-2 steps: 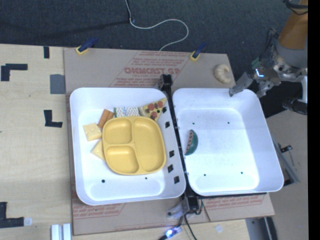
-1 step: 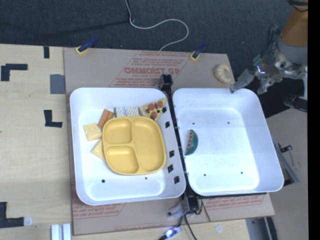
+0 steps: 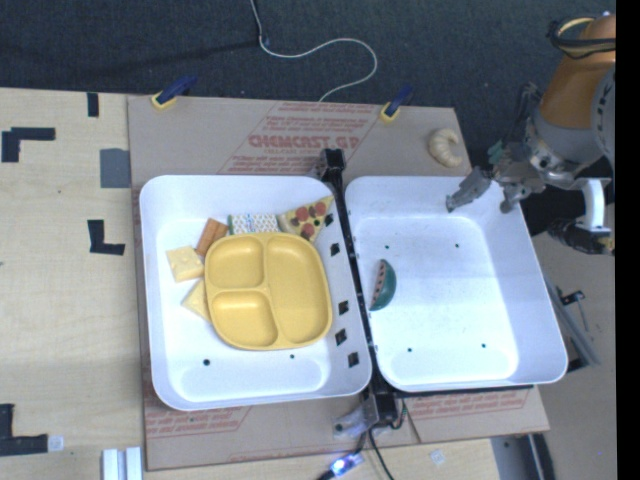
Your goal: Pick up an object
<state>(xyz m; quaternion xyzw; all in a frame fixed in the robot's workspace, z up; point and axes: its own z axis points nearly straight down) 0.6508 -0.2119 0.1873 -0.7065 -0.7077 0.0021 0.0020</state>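
Observation:
My gripper (image 3: 486, 199) hovers over the far right corner of the right bin (image 3: 520, 298), its fingers spread open with nothing between them. A green and red watermelon-slice toy (image 3: 383, 283) lies at that bin's left wall, well left of and nearer than the gripper. In the left bin (image 3: 160, 218) a yellow divided plate (image 3: 268, 290) rests on several small food toys: a pale cracker (image 3: 184, 263), an orange-brown piece (image 3: 210, 235), a patterned piece (image 3: 254, 224) and a pizza slice (image 3: 311, 215).
A beige lump (image 3: 447, 146) sits on the cardboard just beyond the right bin, left of the gripper. A black divider (image 3: 345, 268) runs between the two bins. A white cable (image 3: 320, 48) loops across the dark floor behind the bench.

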